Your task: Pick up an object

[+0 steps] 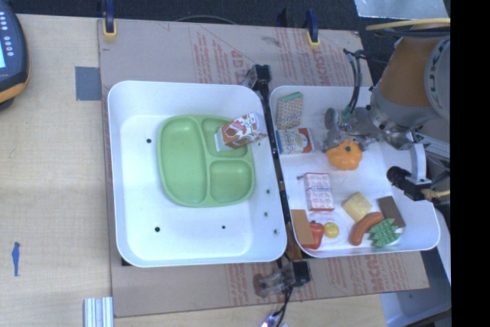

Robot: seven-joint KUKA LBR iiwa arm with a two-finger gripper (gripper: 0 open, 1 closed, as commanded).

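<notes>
My arm reaches in from three o'clock; my gripper [342,130] hangs over the orange pumpkin [344,155], finger spread unclear.

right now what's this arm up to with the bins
The arm reaches into the right bin from the right, with its gripper low over an orange toy among the other small toys. Whether it has a hold on anything can't be told. In the left bin, a small carton lies on the green tray.
</notes>
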